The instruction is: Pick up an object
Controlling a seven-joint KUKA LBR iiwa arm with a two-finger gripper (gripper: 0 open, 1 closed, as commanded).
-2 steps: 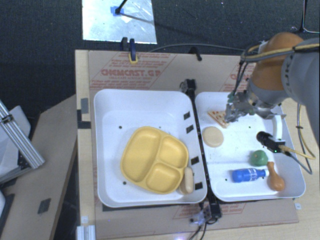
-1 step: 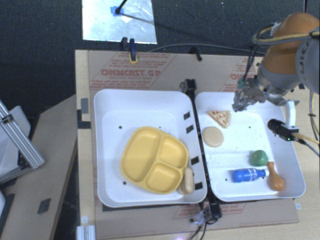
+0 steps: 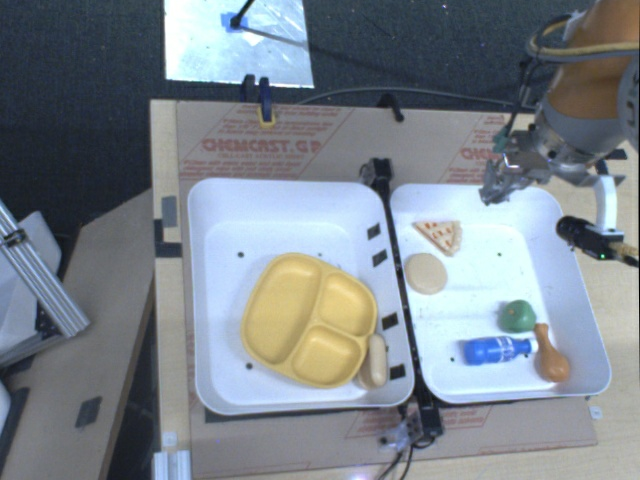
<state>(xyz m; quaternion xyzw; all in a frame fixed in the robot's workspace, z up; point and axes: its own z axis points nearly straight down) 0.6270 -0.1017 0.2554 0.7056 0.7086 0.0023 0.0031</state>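
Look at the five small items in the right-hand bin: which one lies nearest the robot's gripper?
The pizza slice, the triangular piece at the bin's far end. It lies just below and left of the gripper; the round cookie, green ball, blue bottle and drumstick lie farther.

Dark carpet floor surrounds the tan bench; a shiny sheet lies beyond.

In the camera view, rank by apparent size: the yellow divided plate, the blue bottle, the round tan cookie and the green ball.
Largest to smallest as they look:
1. Yellow divided plastic plate, by far the largest.
2. Blue bottle, lying on its side.
3. Round tan cookie and green ball: too alike to rank; the cookie may look slightly wider.
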